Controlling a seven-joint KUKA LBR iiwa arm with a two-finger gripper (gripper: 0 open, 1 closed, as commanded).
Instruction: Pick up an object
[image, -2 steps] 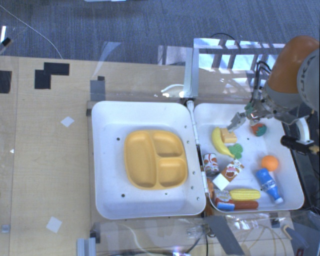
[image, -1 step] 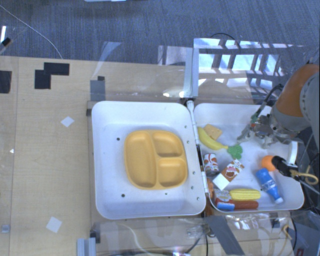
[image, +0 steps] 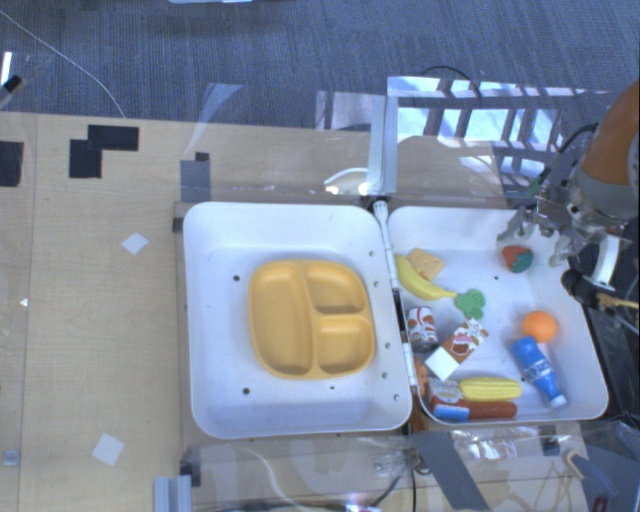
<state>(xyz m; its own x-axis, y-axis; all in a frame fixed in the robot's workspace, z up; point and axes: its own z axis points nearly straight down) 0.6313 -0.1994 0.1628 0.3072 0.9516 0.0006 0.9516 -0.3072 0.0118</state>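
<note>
Robot lab: wooden bench (image: 90, 330) with black markers (image: 103, 147), two white bins (image: 210, 300), loose cable (image: 70, 65), metal frame (image: 480, 110), grey carpet (image: 250, 60).

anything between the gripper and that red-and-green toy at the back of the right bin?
Nothing visible. The gripper hangs at the far right of the right white bin, just above the small red-and-green toy. The orange ball and yellow banana lie clear of it.
</note>
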